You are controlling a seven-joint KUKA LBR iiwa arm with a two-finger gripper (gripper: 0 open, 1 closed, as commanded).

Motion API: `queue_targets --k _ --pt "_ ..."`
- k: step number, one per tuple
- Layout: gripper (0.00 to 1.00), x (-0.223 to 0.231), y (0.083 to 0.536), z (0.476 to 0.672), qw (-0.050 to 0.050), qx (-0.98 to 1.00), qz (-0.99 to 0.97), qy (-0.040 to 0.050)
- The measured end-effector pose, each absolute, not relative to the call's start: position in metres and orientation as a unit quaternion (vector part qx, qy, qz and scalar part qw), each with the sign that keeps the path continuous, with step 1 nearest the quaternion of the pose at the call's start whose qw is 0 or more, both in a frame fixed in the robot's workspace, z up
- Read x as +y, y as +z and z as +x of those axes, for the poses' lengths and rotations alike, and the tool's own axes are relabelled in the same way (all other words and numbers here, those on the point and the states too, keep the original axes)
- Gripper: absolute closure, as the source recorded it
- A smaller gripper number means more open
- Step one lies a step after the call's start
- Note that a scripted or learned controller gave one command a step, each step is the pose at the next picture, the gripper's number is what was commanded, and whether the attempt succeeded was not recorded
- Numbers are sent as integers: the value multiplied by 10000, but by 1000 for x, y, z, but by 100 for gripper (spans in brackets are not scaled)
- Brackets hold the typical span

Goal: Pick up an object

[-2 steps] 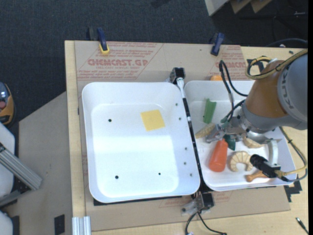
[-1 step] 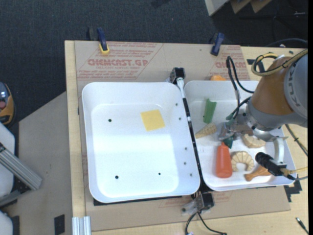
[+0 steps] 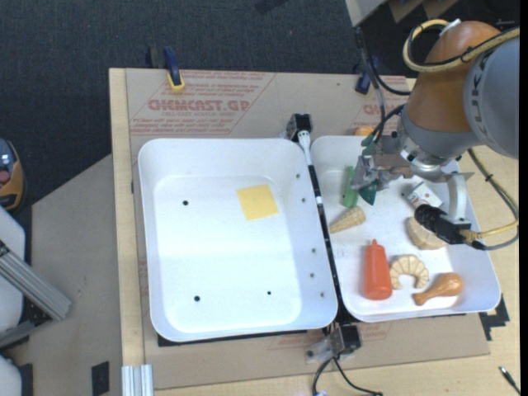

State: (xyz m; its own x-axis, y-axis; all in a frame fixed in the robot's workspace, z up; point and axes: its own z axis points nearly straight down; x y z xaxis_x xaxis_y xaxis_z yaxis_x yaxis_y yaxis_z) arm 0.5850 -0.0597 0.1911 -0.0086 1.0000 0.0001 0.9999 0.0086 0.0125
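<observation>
My gripper [image 3: 365, 174] hangs low over the upper left of the right bin [image 3: 487, 280], on the grey arm with its orange band. A green object [image 3: 353, 192] lies right under it, partly hidden, and whether it is gripped is unclear. Just below lies a tan cone [image 3: 347, 219]. Lower in the same bin are a red bottle [image 3: 377, 271], a croissant [image 3: 407, 270] and a brown drumstick [image 3: 438, 287]. A beige bread piece [image 3: 423, 236] sits at the right. In the left bin [image 3: 157, 246] lies a flat yellow square [image 3: 257, 201].
A small white and red item [image 3: 416, 195] lies right of the gripper. An orange thing [image 3: 363, 130] peeks out at the right bin's far rim. Cables run along the arm on the right. The bins' shared rims [image 3: 320, 221] meet left of the gripper.
</observation>
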Motion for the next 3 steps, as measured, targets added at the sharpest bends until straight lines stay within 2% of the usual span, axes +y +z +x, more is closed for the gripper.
queue_targets --k 1,2,3 --pt "100 18 185 669 18 7106 7036 36" --pt "100 59 250 667 27 7089 7053 33" --pt "100 53 201 665 -22 7070 7072 -27"
